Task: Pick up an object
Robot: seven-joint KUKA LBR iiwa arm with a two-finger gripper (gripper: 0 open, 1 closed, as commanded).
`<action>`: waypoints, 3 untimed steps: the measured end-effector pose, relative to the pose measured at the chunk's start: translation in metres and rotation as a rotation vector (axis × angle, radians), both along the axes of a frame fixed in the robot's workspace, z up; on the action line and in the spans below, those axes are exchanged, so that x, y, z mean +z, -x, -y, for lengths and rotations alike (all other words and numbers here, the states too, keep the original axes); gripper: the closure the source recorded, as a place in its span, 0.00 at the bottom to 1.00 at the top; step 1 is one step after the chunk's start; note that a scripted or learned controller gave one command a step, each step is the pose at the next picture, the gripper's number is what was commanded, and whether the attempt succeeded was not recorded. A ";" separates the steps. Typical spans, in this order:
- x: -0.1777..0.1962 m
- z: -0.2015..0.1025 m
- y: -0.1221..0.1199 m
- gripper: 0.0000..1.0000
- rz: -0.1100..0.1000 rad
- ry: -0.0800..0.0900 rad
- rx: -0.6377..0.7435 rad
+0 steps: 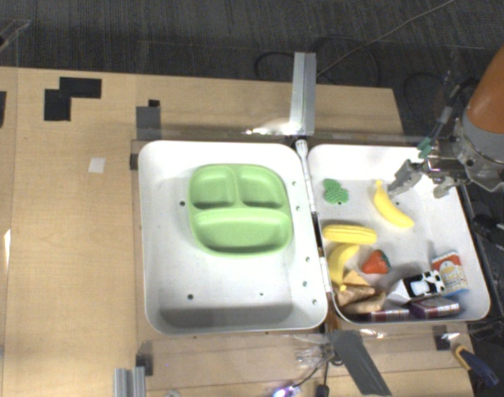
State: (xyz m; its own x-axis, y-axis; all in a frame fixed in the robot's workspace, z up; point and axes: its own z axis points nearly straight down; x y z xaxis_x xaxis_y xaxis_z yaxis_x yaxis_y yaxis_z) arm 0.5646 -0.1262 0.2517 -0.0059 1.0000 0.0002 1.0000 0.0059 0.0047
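Two white bins (152,304) sat side by side. Over the right bin's far-right part hung the gripper (423,179), fingers apart and holding nothing, just right of a yellow banana (391,205) lying inside.

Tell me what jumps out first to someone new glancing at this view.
The green divided plate sits alone in the left bin. The right bin is crowded with toy food, a yellow banana near the top. The pincer hovers just right of that banana.
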 end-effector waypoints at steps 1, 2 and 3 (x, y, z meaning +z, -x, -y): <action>-0.101 0.014 -0.028 0.00 -0.001 0.001 0.144; -0.136 0.008 -0.037 0.00 0.002 0.000 -0.074; -0.123 0.008 -0.039 1.00 0.010 0.001 -0.073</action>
